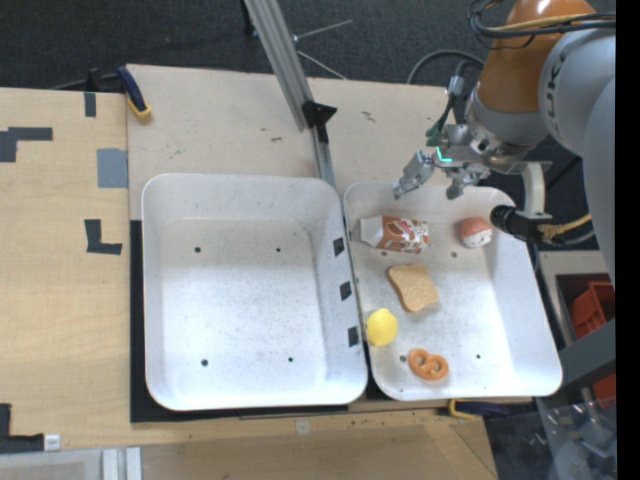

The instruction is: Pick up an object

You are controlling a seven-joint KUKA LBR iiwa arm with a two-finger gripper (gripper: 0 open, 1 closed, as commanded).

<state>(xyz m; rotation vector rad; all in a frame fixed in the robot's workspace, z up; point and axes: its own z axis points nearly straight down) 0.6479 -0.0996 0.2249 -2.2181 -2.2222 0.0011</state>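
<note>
Five small things lie in the right bin by the worktop's right edge; nearest my gripper, whose fingers stand apart and empty, is the carton; I judge it light, stiff, best pinched across its narrow sides.

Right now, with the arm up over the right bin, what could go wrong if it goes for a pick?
The gripper hangs by the far rim of the right bin, so a straight descent may strike it. The carton lies flat and could slip away. The lemon sits against the near wall, leaving the fingers little room.
</note>
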